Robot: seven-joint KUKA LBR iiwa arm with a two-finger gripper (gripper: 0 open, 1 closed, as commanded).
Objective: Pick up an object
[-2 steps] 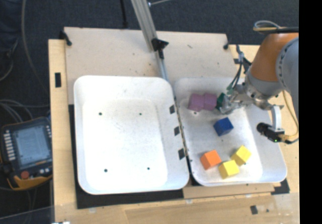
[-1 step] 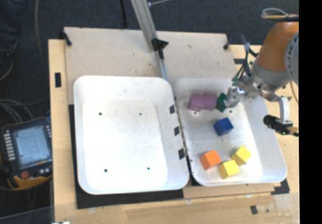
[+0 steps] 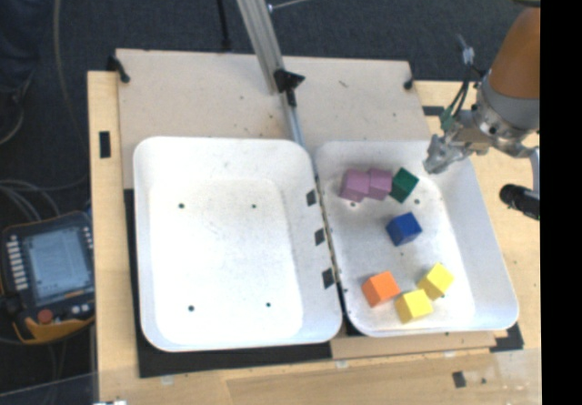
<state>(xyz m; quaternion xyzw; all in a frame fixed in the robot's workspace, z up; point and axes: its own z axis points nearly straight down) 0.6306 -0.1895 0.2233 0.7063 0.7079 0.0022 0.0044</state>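
The right bin [image 3: 482, 239] holds several small blocks: a pink one [image 3: 365, 184] next to a dark green cube [image 3: 404, 185], a blue cube [image 3: 403, 228], an orange cube [image 3: 381, 288] and two yellow cubes [image 3: 437, 280] [image 3: 414, 305]. My gripper [image 3: 438, 157] hangs over the bin's far right corner, just right of the green cube and apart from it. Nothing shows between its fingers.
The left bin [image 3: 155, 212] lies beside the right one, with a dark divider strip [image 3: 323, 235] between them. A slanted metal rail [image 3: 259, 21] rises behind the bins. A teach pendant [image 3: 50, 271] sits left of the bench.
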